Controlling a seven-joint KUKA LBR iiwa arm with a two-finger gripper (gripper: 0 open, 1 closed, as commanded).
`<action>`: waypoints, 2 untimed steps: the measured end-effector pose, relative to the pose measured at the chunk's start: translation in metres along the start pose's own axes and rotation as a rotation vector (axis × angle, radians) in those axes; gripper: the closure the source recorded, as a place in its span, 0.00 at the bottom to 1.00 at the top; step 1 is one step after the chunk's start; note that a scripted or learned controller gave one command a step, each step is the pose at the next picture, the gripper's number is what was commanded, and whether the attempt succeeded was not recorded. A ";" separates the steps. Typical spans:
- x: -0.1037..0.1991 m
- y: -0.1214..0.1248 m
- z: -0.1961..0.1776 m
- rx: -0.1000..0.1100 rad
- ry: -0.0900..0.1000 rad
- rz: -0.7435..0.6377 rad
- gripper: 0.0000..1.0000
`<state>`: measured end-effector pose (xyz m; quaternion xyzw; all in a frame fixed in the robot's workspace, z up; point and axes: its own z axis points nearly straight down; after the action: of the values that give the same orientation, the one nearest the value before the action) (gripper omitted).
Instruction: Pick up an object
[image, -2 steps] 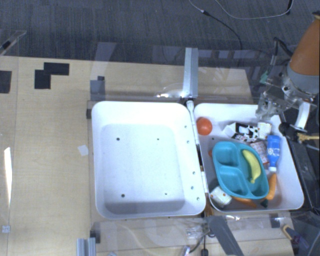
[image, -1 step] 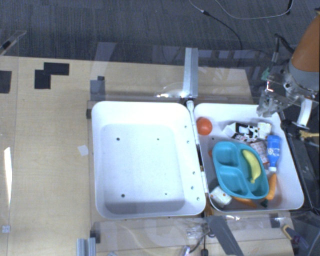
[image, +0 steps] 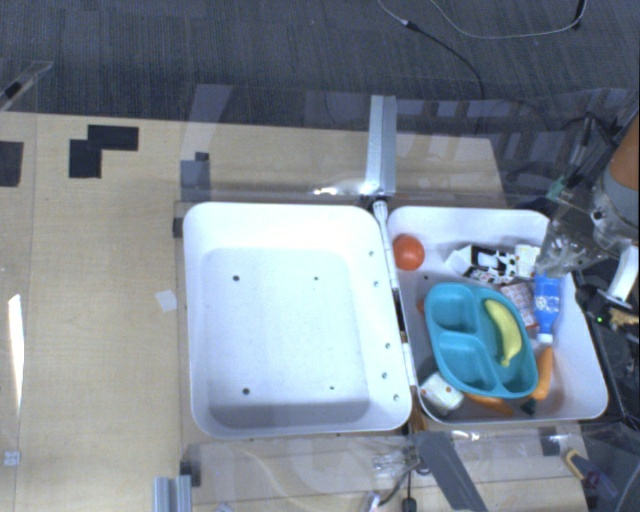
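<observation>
The claw hangs over the right bin's far right corner; whether it's open or closed, I cannot tell. Just below it lies a blue bottle. Left of that, a banana rests in the blue divided tray, and an orange ball sits by the bin's left wall.

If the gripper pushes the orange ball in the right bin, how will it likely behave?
The orange ball looks round and smooth, so it will probably roll away. It sits near the right bin corner, so the walls might stop it.
</observation>
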<state>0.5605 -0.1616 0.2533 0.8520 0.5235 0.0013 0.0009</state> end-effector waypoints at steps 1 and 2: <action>0.034 -0.007 0.036 0.003 0.000 0.242 1.00; 0.036 -0.006 0.025 0.001 0.002 0.235 1.00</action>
<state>0.5711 -0.1270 0.2284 0.9075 0.4201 0.0019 -0.0003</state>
